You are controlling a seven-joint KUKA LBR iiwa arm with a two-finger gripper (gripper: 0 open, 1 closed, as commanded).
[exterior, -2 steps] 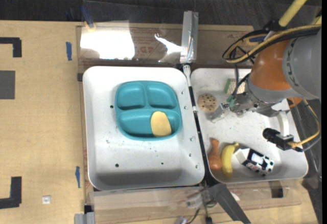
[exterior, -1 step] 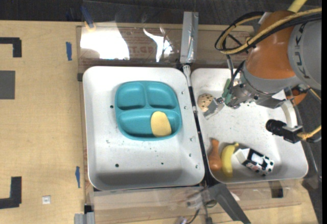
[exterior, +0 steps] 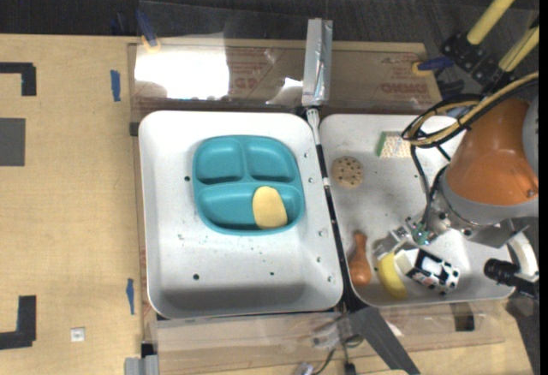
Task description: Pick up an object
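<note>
While low in right bin (exterior: 479, 300), gripper (exterior: 411, 252) beside yellow object (exterior: 391, 273); jaw state indeterminate; approach step judged; next: centring over object, closing, lifting.

My arm (exterior: 492, 163) reaches in from the right, its orange band uppermost, wrist bent downward. My hand (exterior: 409, 252) hangs low at the near side of the right-hand bin, its tip pointing to the left and down.

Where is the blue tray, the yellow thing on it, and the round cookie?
blue tray (exterior: 224, 166): camera view, on its upper left compartment.
yellow thing (exterior: 270, 207): camera view, on its middle.
round cookie (exterior: 347, 170): camera view, on its centre.
</note>
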